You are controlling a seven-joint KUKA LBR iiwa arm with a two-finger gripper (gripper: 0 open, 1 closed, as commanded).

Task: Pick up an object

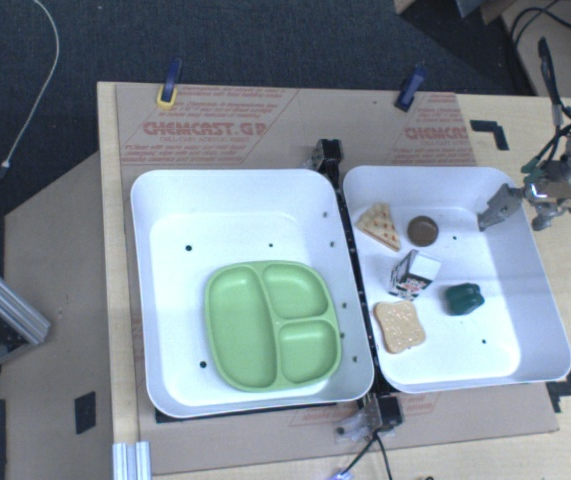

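The right bin (525, 348) holds several small items: a tan wedge (380, 226), a brown round disc (423, 231), a small grey and white packet (412, 274), a dark green lumpy piece (463, 298) and a slice of toast (399, 325). My gripper (518, 211) hangs over the bin's far right corner, above and to the right of the brown disc. Its fingers (495, 208) are spread open with nothing between them. None of the items touches it.
The left bin (165, 268) carries a light green divided plate (272, 323). A black clamp (327, 154) sits at the seam between the bins. Yellow (169, 86) and blue (410, 88) clips hold the cardboard base at the back.
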